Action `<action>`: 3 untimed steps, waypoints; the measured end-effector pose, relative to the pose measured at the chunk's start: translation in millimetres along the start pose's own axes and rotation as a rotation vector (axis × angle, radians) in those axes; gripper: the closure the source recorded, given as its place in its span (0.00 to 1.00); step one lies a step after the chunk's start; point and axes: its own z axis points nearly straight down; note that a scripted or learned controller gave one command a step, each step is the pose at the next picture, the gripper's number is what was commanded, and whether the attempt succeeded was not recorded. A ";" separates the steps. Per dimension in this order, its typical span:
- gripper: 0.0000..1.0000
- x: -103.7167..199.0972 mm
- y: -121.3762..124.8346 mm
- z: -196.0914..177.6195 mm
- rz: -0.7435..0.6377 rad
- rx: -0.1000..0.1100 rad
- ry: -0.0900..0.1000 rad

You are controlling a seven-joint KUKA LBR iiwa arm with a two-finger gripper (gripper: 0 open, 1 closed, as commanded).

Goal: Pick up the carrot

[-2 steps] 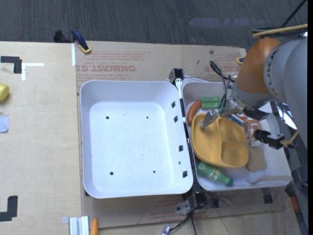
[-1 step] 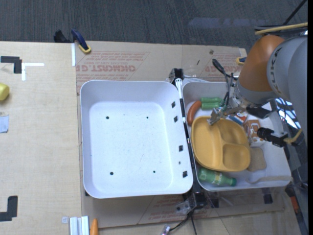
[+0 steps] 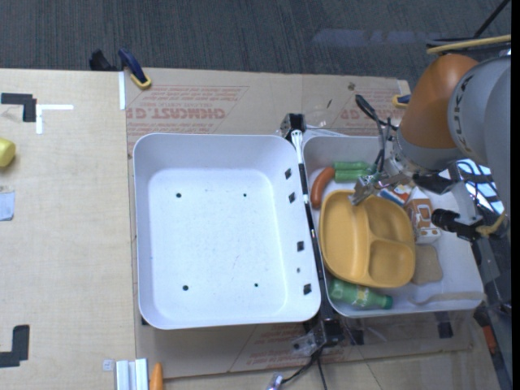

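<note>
Camera view, carrot (image 3: pixel 321 184) in right bin, just left of tool (image 3: pixel 363 190), tool's state unclear

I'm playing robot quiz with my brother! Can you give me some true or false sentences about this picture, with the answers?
1. The carrot lies in the right bin. True.
2. The yellow tray sits in the left bin. False: it is in the right bin, next to the carrot.
3. A green bottle lies at the yellow tray's near edge. True.
4. The gripper is over the left bin. False: it is over the right bin, at the tray's far edge.
5. The carrot is on top of the tray. False: it lies beside it.
</note>
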 end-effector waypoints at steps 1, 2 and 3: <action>1.00 -1.5 -0.6 -9.0 -0.004 0.003 -0.004; 0.00 -1.1 0.1 -9.1 -0.003 0.001 -0.003; 0.00 -2.4 -7.2 22.1 0.197 0.002 0.019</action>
